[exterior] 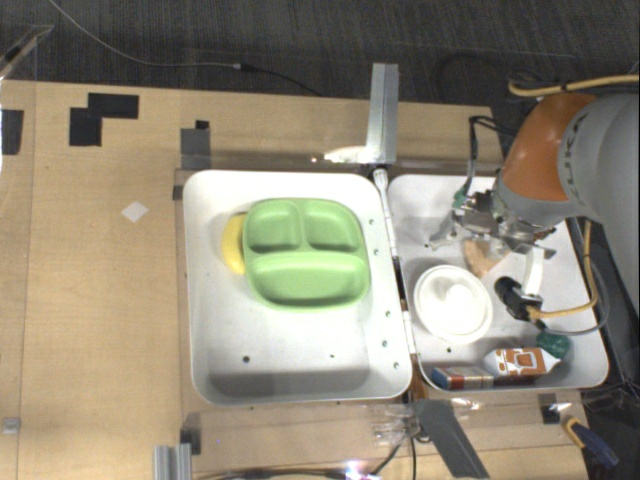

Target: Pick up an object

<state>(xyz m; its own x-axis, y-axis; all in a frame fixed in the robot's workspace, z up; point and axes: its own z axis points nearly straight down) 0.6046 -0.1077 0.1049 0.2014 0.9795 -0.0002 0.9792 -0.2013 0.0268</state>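
End effector [480, 238] is seen low in the right bin [590, 368] — above a tan object [482, 259] — finger spread cannot be told.

Landmark: green divided plate [304, 250]. It fills left bin [210, 348] centre; yellow thing [232, 245] tucked at its left edge. Bare floor below plate, open. Right of plate, other bin [590, 363] crowded: white bowl [453, 300], small carton [518, 363], arm [560, 168] overhead.

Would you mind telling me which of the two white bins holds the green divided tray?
The left bin holds the green divided tray, which lies over a yellow object. The right bin instead holds a white bowl and smaller items, with the arm above it.
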